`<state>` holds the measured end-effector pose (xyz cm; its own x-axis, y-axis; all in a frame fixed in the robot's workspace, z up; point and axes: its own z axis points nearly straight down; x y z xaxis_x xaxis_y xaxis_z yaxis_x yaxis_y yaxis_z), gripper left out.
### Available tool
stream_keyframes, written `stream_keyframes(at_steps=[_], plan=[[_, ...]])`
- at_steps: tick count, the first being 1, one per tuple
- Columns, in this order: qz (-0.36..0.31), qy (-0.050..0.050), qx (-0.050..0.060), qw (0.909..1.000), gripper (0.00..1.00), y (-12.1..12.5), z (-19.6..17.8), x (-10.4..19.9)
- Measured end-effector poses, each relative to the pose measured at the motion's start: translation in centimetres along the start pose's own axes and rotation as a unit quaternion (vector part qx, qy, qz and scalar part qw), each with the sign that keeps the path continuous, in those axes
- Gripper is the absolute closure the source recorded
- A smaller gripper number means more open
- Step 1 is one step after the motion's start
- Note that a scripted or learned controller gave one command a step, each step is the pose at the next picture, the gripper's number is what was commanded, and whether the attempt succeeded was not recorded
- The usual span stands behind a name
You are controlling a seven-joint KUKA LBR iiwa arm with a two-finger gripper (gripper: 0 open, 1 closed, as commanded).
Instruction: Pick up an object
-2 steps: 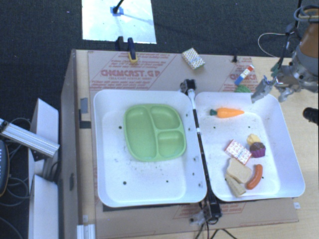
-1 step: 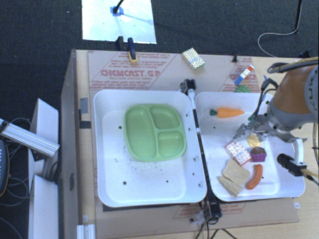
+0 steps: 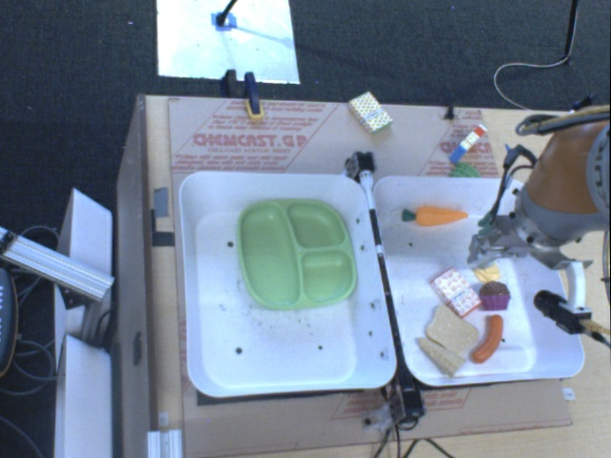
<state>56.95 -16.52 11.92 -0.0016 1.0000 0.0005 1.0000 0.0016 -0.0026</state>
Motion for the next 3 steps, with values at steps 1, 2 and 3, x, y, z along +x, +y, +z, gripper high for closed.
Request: stream_keyframes(at_steps=[1, 2, 3], plan=[[0.000, 0.000, 0.000, 1.0000, 0.00, 0.0, 0.0, 0.0], [0.000, 0.001, -0.001, 1.0000, 0.00, -5.6, 3.6, 2.9], [0.000, 0.001, -0.001, 1.0000, 1.00, -5.4, 2.7, 2.9]])
